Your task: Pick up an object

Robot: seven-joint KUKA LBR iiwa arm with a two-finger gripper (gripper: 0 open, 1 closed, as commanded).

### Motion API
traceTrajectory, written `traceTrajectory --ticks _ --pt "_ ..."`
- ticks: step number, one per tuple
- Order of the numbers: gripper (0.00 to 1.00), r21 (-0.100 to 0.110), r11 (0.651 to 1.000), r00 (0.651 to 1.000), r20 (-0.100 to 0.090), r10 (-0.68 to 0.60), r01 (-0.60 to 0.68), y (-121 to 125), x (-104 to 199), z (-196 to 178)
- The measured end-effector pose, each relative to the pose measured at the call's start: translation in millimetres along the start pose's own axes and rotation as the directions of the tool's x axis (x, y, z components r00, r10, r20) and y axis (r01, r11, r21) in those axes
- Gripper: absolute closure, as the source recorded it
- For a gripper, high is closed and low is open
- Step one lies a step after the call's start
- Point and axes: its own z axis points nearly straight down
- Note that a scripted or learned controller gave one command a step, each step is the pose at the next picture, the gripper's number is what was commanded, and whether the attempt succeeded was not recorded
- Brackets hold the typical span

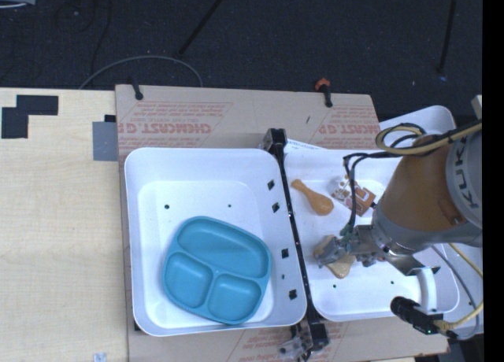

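My gripper (335,254) is down low in the right bin (370,305), near its middle, right over a small tan object (340,267) that pokes out beneath it. A wooden spoon (313,197) lies toward the back left of that bin. Beside it to the right sits a small brown and white item (352,193). A blue divided plate (216,268) rests in the left bin (150,195). The arm hides much of the right bin's far side.
A black divider (287,227) runs between the two bins. Both bins sit on a cardboard sheet (197,120), with the wooden bench (55,219) to the left. Cables loop over the arm at the right.
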Motion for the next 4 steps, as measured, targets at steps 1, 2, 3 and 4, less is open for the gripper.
traceTrajectory --ticks 1,2,3,4 --pt "0.0 -0.006 1.0 1.0 0.002 0.001 -0.001 0 1 49" --pt "1.0 -0.008 1.0 1.0 0.001 0.007 -0.007 1 -1 36" --pt "1.0 -0.01 1.0 1.0 0.002 -0.001 0.001 -1 -3 -26" --pt "1.0 -0.011 1.0 1.0 0.003 -0.001 0.001 -1 -4 -69"
